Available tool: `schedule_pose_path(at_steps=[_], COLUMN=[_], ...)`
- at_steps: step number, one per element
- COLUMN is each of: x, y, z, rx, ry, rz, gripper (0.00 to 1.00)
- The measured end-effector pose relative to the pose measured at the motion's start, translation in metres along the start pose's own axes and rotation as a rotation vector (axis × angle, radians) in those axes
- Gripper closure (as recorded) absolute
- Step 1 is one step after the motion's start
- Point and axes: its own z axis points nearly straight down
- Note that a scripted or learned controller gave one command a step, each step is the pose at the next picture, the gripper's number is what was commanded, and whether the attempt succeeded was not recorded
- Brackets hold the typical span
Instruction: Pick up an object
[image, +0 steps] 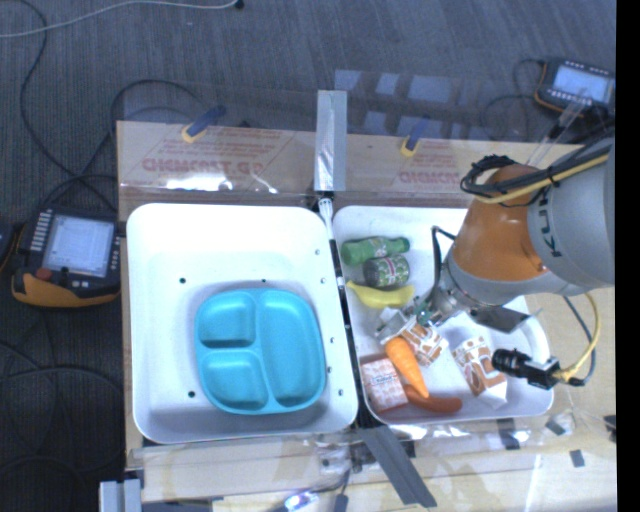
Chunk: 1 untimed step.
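Camera view, right bin (540, 400): my claw (425, 313) sits low among the packets; I cannot tell how far it is parted or whether it grips anything. The carrot (406, 364), nearest candidate, lies just below-left of it, its long axis running diagonally toward the bin's near edge. I judge a short shift suffices.

Divided plate (262, 348) in left bin (160, 240); carrot (406, 365), banana (380, 295) in right bin (530, 400).
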Motion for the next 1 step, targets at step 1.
schedule_pose_path(at_steps=[1], x=[0.0175], y=[0.0612], z=[-0.1549], rx=[0.003], ry=[-0.005], rz=[0.139], gripper=[1.0])
